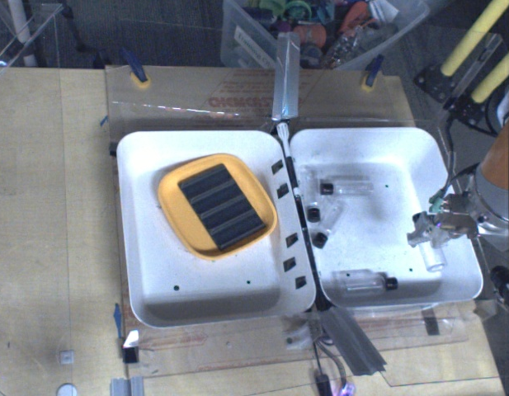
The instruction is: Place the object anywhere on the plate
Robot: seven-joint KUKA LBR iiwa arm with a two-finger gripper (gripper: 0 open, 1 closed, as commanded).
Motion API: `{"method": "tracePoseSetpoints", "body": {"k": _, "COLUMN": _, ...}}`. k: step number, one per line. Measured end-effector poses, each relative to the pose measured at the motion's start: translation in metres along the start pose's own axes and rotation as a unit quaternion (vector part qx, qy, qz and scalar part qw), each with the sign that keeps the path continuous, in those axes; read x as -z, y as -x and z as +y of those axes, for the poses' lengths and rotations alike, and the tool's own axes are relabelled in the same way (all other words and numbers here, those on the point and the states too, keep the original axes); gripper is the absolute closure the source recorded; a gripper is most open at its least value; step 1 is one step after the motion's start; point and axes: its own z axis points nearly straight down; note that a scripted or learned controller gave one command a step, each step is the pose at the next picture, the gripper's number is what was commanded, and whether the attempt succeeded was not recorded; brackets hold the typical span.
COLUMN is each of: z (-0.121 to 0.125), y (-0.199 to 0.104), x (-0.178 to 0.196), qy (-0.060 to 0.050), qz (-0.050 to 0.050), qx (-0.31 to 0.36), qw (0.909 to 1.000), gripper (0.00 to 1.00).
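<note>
Pale wooden bench top (pixel 48 221) w/ light grain, even overhead light. At 12 o'clock: clear plastic tub of mixed coloured toys (pixel 324 11) vs dark backdrop. At 1–2 o'clock: yellow foam tubes (pixel 485 27). Brown cardboard sheet (pixel 196 97) under bins, blue clamps (pixel 137 71) at corners.

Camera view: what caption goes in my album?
Pincer over right bin of clear tubes; yellow plate waits in left bin.
</note>
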Motion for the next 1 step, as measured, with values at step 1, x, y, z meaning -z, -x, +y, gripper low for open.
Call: {"method": "tracePoseSetpoints", "body": {"k": 1, "z": 0.0000, "y": 0.0000, "x": 0.0001, "qy": 0.000, "qz": 0.000, "qx": 0.000, "qw": 1.0000, "gripper": 0.00}}
